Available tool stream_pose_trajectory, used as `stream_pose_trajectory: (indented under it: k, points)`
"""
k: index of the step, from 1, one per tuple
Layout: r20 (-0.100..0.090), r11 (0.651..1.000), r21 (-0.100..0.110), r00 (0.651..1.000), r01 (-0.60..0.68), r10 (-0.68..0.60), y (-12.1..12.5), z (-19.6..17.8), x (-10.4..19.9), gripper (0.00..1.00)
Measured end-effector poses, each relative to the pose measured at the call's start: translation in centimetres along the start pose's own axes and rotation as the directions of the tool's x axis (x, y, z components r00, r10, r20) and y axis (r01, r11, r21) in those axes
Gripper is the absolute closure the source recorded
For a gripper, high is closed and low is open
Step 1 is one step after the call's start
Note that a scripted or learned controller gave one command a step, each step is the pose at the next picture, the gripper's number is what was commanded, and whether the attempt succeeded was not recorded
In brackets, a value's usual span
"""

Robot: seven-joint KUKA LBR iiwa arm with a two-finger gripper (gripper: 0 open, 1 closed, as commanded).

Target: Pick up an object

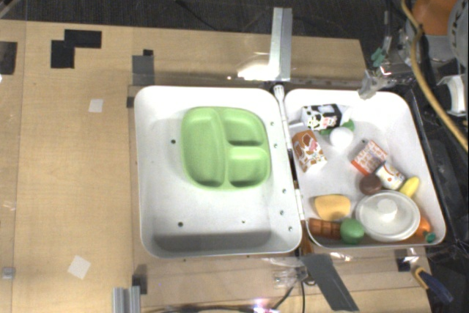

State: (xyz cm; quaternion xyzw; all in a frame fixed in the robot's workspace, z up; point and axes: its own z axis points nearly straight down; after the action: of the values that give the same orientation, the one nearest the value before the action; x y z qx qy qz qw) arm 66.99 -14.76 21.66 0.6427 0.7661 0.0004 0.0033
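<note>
Above right bin's (410, 108) far corner — gripper (375, 80) hovers.

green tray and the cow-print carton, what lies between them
In the camera view, the touching rims of the two bins run between the green tray and the cow-print carton, with bare white bin floor on either side.

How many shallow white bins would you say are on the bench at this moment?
2. The left bin holds a green divided tray; the right bin, touching it along the middle, holds the small toy items.
</note>
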Motion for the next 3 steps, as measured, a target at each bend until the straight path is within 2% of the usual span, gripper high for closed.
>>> stream_pose_trajectory:
  k: [1,2,3]
  points:
    - [0.001,0.893,-0.001,0.893,0.451,-0.451,-4.9,-2.8,-4.4,1.0]
    - [0.002,0.714,-0.003,0.714,0.7,-0.7,-0.8,-0.2,-5.3,1.0]
    - [0.0,0.489,-0.002,0.489,0.872,-0.872,-5.8,-0.3,-4.9,1.0]
